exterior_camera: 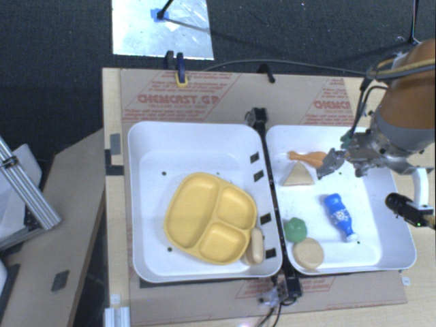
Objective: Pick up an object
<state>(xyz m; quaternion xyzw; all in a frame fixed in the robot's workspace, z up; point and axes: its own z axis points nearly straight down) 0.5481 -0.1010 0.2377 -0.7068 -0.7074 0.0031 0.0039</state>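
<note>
The right bin (398,251) holds an orange carrot-shaped piece (308,157), a beige wedge (298,176), a blue bottle (338,215) lying on its side, a green round piece (296,229) and a tan disc (308,254). In the left bin (146,155) lie a yellow divided plate (210,216) and a small beige roll (255,245) at the plate's right edge. My gripper (345,167) hangs over the back of the right bin, just right of the carrot and the wedge and above the blue bottle. It is open, with nothing between its fingers.
Black clips (259,176) run along the seam between the two bins. A blue and yellow clamp (178,67) sits at the back of the cardboard base. A shiny metal sheet (162,19) lies beyond it. An aluminium rail (27,189) stands at the far left.
</note>
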